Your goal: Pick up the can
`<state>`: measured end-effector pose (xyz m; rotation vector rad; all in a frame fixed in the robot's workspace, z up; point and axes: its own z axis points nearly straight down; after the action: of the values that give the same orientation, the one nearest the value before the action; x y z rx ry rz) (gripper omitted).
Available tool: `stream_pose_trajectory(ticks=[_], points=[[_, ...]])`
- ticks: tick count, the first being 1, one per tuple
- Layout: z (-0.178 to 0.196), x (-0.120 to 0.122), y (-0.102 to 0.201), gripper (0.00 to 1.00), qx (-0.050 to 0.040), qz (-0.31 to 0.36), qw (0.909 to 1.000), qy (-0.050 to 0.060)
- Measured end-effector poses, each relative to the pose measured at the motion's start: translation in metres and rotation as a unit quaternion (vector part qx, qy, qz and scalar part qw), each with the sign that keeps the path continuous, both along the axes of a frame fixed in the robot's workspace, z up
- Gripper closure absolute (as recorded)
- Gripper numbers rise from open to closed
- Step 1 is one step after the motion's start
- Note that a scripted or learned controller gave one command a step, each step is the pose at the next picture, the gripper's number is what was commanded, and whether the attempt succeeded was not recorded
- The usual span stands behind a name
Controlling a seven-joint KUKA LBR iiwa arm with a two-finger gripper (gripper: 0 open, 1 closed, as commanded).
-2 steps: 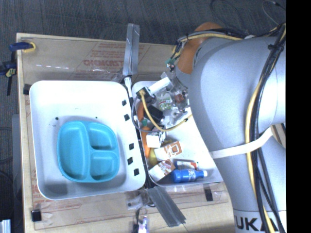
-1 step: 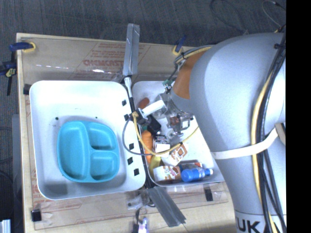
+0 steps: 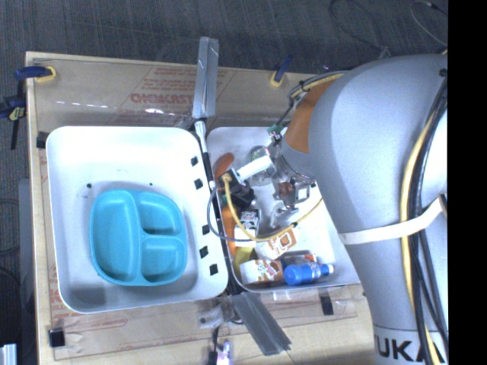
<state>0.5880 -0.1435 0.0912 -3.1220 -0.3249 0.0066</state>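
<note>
Honestly, the can (image 3: pixel 262 268) is hard to pick out. My best guess is the small cylinder with the red, white and yellow label. It lies on its side at the near wall of the right bin (image 3: pixel 342 268), touching a blue bottle (image 3: pixel 308 272). It should be light, stiff and smooth, and likely to roll, so I'd grip it across the middle of the body. The gripper (image 3: pixel 285 192) hangs over the clutter further back, and I cannot tell whether it is apart or together.
</note>
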Motion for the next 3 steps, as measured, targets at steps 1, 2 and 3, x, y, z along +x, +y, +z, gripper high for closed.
stream_pose_trajectory(ticks=[1, 2, 3], points=[[0.057, 0.047, -0.039, 0.00, 0.0009, 0.012, 0.9999, 0.000], [0.049, 0.057, -0.064, 0.00, 0.0009, 0.002, 1.0000, 0.000], [-0.001, -0.029, -0.062, 0.00, 0.0011, 0.023, 0.9997, 0.001]])
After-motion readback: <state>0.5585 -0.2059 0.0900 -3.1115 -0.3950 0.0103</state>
